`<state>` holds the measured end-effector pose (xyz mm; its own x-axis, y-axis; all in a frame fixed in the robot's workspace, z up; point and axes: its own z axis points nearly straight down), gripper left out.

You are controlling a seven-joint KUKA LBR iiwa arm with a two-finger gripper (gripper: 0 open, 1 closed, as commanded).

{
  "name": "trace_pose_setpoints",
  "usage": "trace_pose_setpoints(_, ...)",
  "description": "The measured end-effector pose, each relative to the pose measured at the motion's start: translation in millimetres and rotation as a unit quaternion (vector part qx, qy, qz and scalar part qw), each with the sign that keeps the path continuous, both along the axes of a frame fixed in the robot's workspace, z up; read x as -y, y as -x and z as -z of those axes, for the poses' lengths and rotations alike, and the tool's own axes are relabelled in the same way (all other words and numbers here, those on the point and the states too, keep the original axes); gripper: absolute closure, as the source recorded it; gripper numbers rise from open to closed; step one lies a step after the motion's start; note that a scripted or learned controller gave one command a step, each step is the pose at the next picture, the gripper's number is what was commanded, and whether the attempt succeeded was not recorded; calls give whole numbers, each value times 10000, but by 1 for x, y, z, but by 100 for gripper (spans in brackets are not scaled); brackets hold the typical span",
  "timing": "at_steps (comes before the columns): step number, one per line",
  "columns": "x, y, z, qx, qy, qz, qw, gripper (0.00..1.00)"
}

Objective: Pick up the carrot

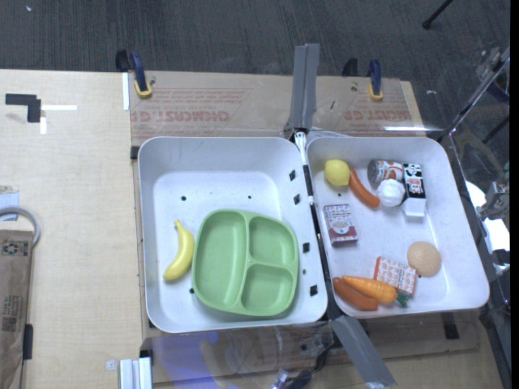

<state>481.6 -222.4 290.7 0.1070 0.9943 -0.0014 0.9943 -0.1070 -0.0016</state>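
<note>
The carrot [370, 287] lies near the front edge of the right bin [458, 217]. It is orange, with a small green stub at its right end. A darker orange-red sausage-shaped piece [353, 297] lies against its front left side. A red and white packet [395, 274] touches the carrot from behind on the right. Another long orange piece [363, 190] lies further back in the same bin, beside a lemon [337, 173].
The right bin also holds a tin can [383, 170], a white ball [392, 191], a black and white box [413, 180], a small red box [340, 224] and a bread roll [423, 258]. The left bin [154, 217] holds a banana [179, 251] and a green divided plate [246, 262].
</note>
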Motion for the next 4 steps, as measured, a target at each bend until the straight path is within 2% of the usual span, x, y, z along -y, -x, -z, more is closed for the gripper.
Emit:
trace_pose_setpoints(1, -36, -18, 81, -9, -11, -1273, 9919, 100)
trace_pose_setpoints(2, 0, 3, -9, 8, 5, -730, 9973, 100)
trace_pose_setpoints(3, -3, -10, -24, 0, 5, 1177, 9930, 100)
trace_pose_setpoints(4, -9, 4, -14, -14, 9, 3708, 9287, 100)
